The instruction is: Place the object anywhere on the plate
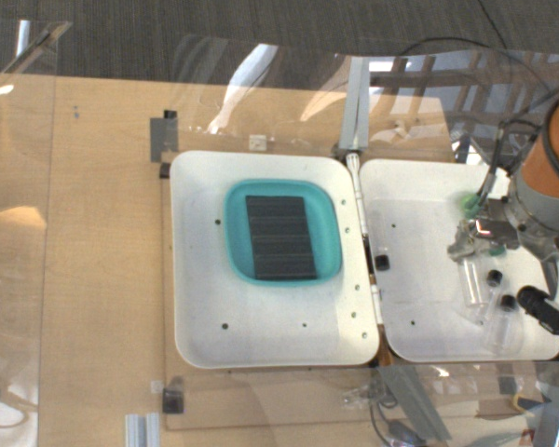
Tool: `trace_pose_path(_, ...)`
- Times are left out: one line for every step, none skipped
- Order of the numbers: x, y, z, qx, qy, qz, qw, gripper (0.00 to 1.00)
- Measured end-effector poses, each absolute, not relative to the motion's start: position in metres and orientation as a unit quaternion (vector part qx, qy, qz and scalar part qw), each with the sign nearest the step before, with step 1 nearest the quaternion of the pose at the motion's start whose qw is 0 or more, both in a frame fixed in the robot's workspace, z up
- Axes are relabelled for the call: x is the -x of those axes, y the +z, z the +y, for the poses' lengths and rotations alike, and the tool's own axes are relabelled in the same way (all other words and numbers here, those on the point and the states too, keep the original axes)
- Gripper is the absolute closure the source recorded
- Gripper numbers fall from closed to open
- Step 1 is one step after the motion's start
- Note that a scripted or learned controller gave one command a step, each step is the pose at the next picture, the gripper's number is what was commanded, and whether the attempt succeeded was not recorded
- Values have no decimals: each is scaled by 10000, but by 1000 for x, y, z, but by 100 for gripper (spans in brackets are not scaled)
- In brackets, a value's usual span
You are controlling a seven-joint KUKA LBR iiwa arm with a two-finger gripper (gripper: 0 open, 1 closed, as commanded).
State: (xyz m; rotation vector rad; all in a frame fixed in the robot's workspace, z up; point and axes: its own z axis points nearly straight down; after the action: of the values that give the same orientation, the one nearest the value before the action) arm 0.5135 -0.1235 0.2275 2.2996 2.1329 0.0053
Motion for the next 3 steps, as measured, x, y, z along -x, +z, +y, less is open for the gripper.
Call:
trace_pose_path(-488, 184, -81, -6721, 15, 7405, 18, 100)
trace_pose_path(-491, 195, -80, -6712, 32, 7413, 37, 100)
trace_pose_path(-496, 198, -33, -5891, 14, 8081, 20, 100)
